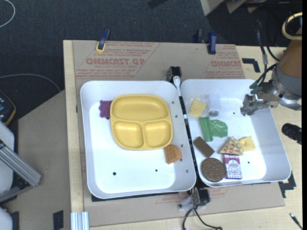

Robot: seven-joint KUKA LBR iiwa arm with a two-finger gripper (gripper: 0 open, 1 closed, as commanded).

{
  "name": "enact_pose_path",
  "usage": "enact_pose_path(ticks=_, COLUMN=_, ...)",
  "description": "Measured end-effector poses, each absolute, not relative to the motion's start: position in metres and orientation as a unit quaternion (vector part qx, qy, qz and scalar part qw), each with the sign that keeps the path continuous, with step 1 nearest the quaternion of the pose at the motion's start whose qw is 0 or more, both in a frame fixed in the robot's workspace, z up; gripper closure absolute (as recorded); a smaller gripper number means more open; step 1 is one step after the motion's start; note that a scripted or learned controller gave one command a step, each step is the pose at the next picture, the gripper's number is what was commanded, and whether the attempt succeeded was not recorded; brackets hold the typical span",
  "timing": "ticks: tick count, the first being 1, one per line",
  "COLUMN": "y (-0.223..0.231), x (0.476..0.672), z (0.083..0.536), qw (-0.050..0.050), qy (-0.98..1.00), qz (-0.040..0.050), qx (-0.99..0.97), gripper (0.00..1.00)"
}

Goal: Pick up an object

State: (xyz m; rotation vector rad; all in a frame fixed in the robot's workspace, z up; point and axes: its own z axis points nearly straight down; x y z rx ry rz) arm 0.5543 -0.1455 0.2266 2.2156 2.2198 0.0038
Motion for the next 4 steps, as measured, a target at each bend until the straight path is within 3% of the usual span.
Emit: enact_pose_path(ticks=4, y=0.065, x=0.589, z=0.235, qw=0.001, qy=0.709, qz=0.0014, qx=0.705, gripper=1.0)
